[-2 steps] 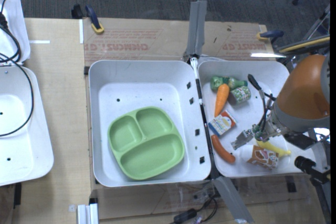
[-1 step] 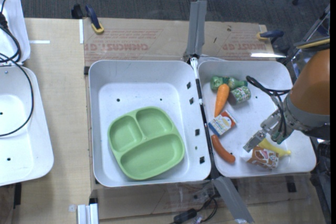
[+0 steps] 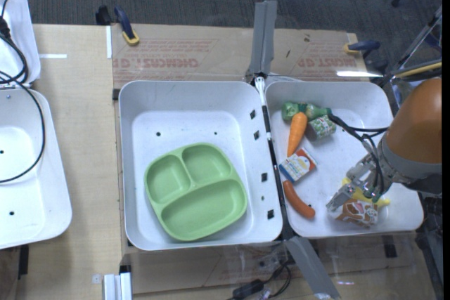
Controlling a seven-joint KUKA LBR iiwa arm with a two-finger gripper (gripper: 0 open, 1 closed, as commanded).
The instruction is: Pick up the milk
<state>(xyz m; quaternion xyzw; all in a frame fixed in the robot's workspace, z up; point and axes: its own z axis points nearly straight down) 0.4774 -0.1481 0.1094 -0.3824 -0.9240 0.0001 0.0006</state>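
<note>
Nearest the camera in the right bin (image 3: 394,221), the gripper (image 3: 351,194) hung low over the bin's near right corner, its metal fingers (image 3: 340,199) pointing down and toward the left, directly over a crinkled snack bag (image 3: 360,211) printed in orange and yellow. Whether the fingers were spread or closed could not be told, since they merged with the bag beneath them, and nothing was clearly seen between them. The grey arm with its orange band (image 3: 420,124) came in from the right edge above the gripper. Just left of the bag, a red-orange sausage (image 3: 298,199) lay slanted near the bin's front left corner. Slightly farther back sat the milk (image 3: 297,166), a small white carton with blue and orange print, lying flat on the bin floor apart from the gripper and between the sausage and a carrot (image 3: 296,132). The carrot stretched away from the carton, its leafy green top (image 3: 292,110) toward the far wall, and a small green-and-white packet (image 3: 322,126) rested just beside it. In the left bin (image 3: 140,151), a green divided plate (image 3: 196,190) lay toward the near side. Beyond both bins, the wooden bench (image 3: 77,67) carried a cardboard sheet (image 3: 197,56) with red lettering, held by blue clamps (image 3: 125,26).
</note>
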